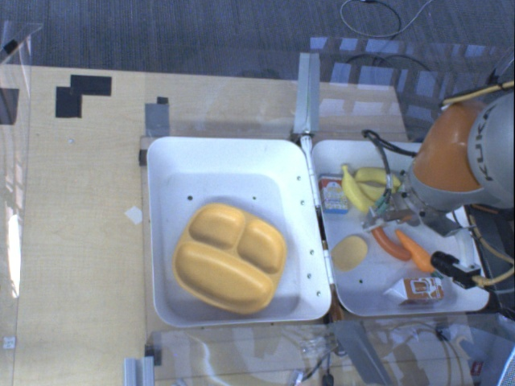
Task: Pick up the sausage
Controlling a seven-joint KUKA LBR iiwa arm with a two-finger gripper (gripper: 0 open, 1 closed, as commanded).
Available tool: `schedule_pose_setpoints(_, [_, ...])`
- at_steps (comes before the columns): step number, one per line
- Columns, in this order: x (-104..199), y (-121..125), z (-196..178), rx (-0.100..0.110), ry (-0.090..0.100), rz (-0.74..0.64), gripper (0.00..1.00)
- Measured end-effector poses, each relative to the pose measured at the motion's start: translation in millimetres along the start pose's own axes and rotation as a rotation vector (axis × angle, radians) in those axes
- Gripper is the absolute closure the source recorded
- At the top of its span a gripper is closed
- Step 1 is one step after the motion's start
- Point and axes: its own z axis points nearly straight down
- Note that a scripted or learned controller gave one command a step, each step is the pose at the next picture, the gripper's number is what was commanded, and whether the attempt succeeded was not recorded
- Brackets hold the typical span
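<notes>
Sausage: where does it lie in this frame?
The sausage lies in the right bin, near its middle, between the round yellow disc and the orange carrot, just below the gripper.

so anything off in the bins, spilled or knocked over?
Nothing spilled. The small brown carton in the right bin lies tipped on its side near the front edge. The yellow plate sits flat in the left bin.

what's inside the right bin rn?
In the right bin: bananas, a small carton, a tan disc, the sausage, a carrot and a brown packet. The arm covers the bin's far right corner.
</notes>
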Motion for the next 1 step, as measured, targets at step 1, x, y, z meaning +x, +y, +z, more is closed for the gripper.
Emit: schedule_pose_setpoints(1, [66.1, 17.7, -141.4, 0.013, 0.001, 0.04, 1.0])
